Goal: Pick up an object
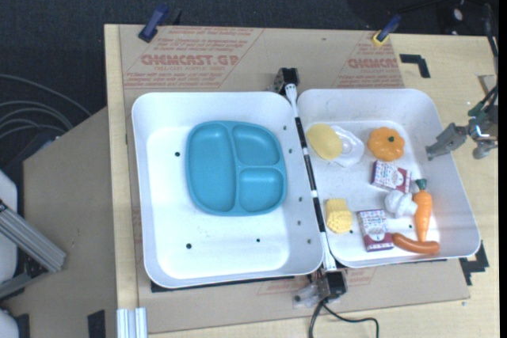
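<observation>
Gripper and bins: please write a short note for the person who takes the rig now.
Gripper: at the right rim of the right bin, nothing seen between its fingers; open or shut cannot be told.
Right bin holds: yellow lemon, orange pumpkin, carrot, sausage, corn, two small cartons.
Left bin: blue divided plate.
Done: nothing picked yet.
Left: pick up one object.

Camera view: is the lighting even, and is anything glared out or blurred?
Camera view: lighting is soft and even, with faint shadows inside the left shallow white bin; the teal three-compartment plastic plate is sharp; the clear wrapper beside the pale yellow lemon-shaped toy shows mild glare; the hand at the right looks slightly soft.
</observation>
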### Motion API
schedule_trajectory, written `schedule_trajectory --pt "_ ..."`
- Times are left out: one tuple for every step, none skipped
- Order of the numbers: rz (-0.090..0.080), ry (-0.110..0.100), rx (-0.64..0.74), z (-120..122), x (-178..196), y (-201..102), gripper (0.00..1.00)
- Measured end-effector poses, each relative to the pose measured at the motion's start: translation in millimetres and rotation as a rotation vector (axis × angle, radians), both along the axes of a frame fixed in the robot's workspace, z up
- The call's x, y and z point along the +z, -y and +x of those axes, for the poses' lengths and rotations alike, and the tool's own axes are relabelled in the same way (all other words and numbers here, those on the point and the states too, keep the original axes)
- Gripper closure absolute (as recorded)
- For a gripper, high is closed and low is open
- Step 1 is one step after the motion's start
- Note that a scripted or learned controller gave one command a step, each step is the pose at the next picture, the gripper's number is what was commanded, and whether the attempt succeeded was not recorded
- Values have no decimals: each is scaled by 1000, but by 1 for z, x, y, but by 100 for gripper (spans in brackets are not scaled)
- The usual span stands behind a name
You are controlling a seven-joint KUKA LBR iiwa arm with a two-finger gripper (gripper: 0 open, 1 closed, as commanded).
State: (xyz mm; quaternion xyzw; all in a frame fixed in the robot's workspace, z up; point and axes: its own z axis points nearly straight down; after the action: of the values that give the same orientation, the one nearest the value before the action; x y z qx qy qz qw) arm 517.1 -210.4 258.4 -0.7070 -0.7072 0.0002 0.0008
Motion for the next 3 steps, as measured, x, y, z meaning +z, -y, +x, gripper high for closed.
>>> schedule_trajectory --pt "0 -1 0 72 -141 1 0" --pt "0 1 1 126 -174 -30 0" --pt "-2 4 2 127 -163 -29 100"
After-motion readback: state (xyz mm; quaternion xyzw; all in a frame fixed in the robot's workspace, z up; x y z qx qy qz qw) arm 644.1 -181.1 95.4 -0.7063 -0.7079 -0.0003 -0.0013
